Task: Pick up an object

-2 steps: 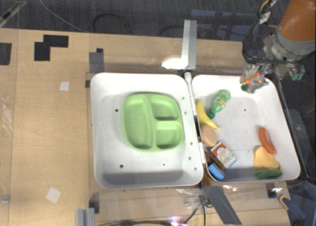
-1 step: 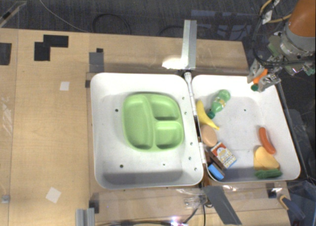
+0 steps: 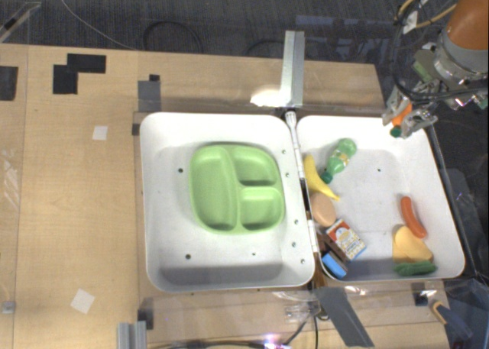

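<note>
My gripper (image 3: pixel 403 118) hangs over the far right corner of the right bin (image 3: pixel 378 187), shut on a small orange toy with a green tip (image 3: pixel 397 121) that shows between its fingers, lifted off the floor. Lying in the right bin are a green bottle (image 3: pixel 340 156), a yellow banana (image 3: pixel 315 176), a tan round piece (image 3: pixel 325 208), a red and white carton (image 3: pixel 348 240), a blue item (image 3: pixel 334 265), a red sausage (image 3: pixel 412 216) and a yellow wedge (image 3: pixel 411 247) with a green piece (image 3: pixel 415 268) beside it.
The left bin (image 3: pixel 164 149) holds a green divided plate (image 3: pixel 235 187). A metal post (image 3: pixel 293 72) stands behind the wall between the bins. Cables (image 3: pixel 416 4) loop around the arm at the upper right.
</note>
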You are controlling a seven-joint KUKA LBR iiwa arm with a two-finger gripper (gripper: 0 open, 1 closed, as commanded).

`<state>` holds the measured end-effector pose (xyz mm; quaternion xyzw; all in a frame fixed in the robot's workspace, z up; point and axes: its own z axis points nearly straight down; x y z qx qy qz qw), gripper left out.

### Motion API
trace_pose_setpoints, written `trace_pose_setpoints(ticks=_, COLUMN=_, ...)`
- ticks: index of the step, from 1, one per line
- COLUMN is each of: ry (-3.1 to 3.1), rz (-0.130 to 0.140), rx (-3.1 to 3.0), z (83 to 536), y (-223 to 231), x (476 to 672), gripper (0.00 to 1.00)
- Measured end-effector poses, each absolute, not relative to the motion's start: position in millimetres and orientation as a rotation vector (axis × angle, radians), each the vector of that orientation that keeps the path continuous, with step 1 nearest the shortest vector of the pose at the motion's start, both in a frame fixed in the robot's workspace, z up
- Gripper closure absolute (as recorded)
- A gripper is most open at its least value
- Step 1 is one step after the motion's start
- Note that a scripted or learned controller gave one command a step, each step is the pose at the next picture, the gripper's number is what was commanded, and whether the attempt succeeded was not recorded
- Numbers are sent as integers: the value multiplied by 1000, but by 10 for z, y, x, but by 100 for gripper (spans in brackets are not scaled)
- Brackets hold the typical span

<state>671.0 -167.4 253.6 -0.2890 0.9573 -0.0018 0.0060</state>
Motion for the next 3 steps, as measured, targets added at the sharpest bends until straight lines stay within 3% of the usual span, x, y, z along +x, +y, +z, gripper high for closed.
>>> trace_pose_setpoints(ticks=1, ry=2956, rz=-2, rx=-1030, z=2530, y=-1009, x=6710, gripper=100)
trace_pose_setpoints(ticks=2, ry=2870, rz=-5, rx=-1257, z=2388, y=-1232, x=6143, gripper=100)
trace_pose_setpoints(ticks=3, ry=2729, rz=-6, rx=-1535, z=2291, y=-1203, x=6709, gripper=100)
